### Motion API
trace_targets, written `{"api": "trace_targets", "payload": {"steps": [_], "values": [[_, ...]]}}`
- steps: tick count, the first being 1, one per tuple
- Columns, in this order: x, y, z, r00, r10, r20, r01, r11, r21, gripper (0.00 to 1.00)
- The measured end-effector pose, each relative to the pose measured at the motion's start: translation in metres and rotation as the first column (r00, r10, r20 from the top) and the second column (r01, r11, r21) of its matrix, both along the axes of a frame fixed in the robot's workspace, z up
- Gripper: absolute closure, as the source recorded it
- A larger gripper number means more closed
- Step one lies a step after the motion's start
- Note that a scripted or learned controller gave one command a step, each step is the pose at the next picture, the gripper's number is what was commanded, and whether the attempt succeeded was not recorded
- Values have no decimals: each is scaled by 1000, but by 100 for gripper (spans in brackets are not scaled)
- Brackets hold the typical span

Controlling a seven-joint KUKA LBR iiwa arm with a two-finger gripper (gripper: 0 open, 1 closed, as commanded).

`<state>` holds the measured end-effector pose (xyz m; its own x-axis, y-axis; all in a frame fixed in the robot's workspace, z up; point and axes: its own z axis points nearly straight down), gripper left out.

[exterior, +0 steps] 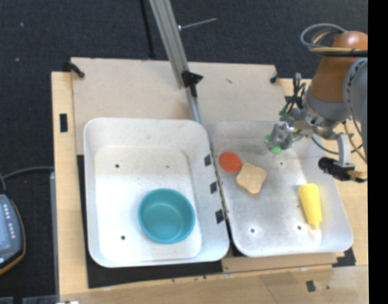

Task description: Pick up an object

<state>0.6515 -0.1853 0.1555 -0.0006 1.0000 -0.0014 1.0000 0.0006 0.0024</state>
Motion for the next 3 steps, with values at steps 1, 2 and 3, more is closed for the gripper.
{"api": "trace_targets", "payload": {"steps": [1, 2, 3], "values": [[3, 9, 55, 1000, 3, 5, -3, 1000, 0, 100], [11, 2, 104, 1000, 6, 6, -6, 1000, -2, 100], [5, 55, 111, 1000, 6, 0, -6, 1000, 2, 100]]}}
